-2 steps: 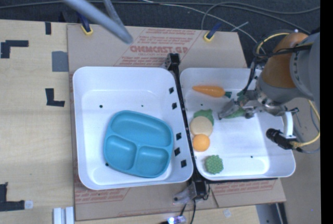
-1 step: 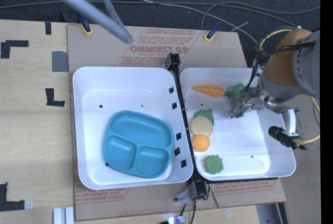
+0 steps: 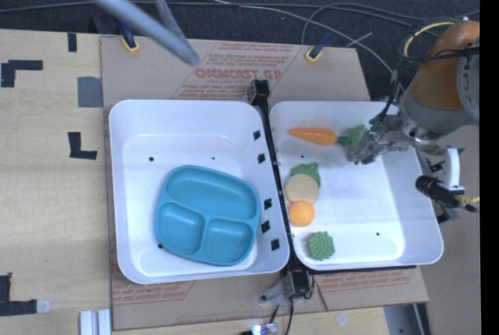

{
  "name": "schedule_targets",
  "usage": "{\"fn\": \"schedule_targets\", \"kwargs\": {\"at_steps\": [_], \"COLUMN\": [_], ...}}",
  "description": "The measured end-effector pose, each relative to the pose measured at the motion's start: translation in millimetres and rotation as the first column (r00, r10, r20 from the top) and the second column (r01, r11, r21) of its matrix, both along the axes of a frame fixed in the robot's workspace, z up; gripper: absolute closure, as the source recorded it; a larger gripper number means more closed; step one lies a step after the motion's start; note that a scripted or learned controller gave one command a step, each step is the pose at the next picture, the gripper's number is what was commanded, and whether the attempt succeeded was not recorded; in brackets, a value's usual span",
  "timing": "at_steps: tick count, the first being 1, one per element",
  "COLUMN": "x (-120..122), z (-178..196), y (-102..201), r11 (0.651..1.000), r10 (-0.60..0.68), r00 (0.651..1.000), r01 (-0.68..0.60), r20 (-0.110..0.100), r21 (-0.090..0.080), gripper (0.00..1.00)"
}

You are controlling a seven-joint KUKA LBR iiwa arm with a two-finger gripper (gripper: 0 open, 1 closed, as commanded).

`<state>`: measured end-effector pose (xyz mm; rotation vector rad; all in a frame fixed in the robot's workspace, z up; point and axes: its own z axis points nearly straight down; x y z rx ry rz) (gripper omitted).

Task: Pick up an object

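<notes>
Item: one arm point(image 3: 440, 88), grey with an orange band, reaching in from the right over the right-hand bin point(image 3: 390, 248).

Gripper point(image 3: 365, 148): low in the far part of the right bin, at the leafy green end of the toy carrot point(image 3: 313, 136). Whether it is open, closed or gripping cannot be told; the dark tool and the green tuft overlap.

Right bin, contents:
- toy carrot, orange, lying crosswise near the far wall, green top toward the gripper.
- beige round piece point(image 3: 301, 188) with a green leafy bit point(image 3: 306, 171) at its far edge, near the divider.
- small orange ball point(image 3: 301, 213), just in front of the beige piece, touching or nearly so.
- green bumpy piece point(image 3: 320, 245), broccoli-like, near the front wall, apart from the others.

Left bin point(image 3: 129, 170), contents: blue three-compartment tray point(image 3: 207, 215).

Setting: both bins side by side on a cardboard sheet point(image 3: 234, 68) on the desk point(image 3: 47, 170).

Step in hand, as judged: approach or grasp attempt on the carrot, at its top end; no lift is evident, the carrot lies on the bin floor.

Next move calls for: a firm closure on the carrot's leafy end, then a straight lift. Grasped so far off centre, the carrot will likely swing or slip.
</notes>
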<state>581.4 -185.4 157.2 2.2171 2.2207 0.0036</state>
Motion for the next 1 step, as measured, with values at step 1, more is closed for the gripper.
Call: {"fn": "schedule_targets", "kwargs": {"at_steps": [1], "x": [1.9], "z": [46.5], "y": [8.8], "r11": [1.0], "r10": [0.001], "r00": [1.0], "r01": [-0.001], "r20": [-0.001], "r21": [0.0], "gripper": [1.0]}}
